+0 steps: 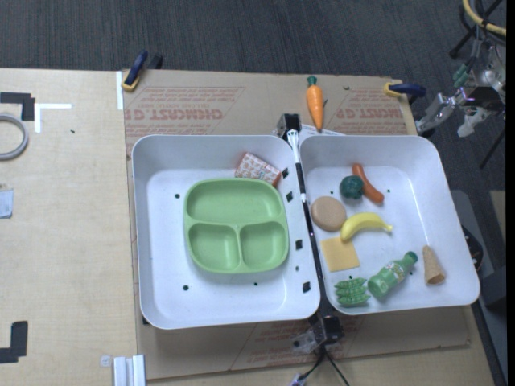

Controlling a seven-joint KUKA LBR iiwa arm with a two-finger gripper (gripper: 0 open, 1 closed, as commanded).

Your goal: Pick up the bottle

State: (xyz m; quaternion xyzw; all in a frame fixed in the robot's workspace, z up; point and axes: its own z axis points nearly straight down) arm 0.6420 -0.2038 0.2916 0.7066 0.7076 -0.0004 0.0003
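The bottle point(393, 275) is green and translucent with a green cap, lying on its side in the right bin point(447, 185) near the bin's front edge, cap pointing toward the right wall. A green ridged vegetable point(352, 291) touches its base; a yellow square slice point(340, 254) lies just behind, and a cone point(434, 265) lies beside the cap end. The gripper point(451, 111) hangs outside the bin, beyond its back right corner, well apart from the bottle. Its opening cannot be determined; nothing is seen in it.
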